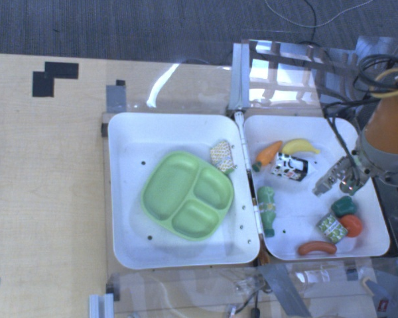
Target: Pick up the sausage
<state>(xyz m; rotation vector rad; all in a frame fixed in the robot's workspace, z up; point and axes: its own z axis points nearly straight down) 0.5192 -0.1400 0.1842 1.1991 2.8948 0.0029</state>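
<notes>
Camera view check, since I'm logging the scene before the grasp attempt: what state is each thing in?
sausage: lying flat by right bin's near edge, untouched
gripper: above right bin, nothing held
green plate: right way up in left bin, compartments bare
banana: lying flat
carrot: lying flat
green bottle: lying on its side

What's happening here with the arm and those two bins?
A robot arm reaches in from the right, its tool over the right bin. It holds nothing. The sausage lies near that bin's front edge, apart from the tool. Around it sit a carrot, banana, tomato and other toy food. The left bin holds a green tray.
</notes>
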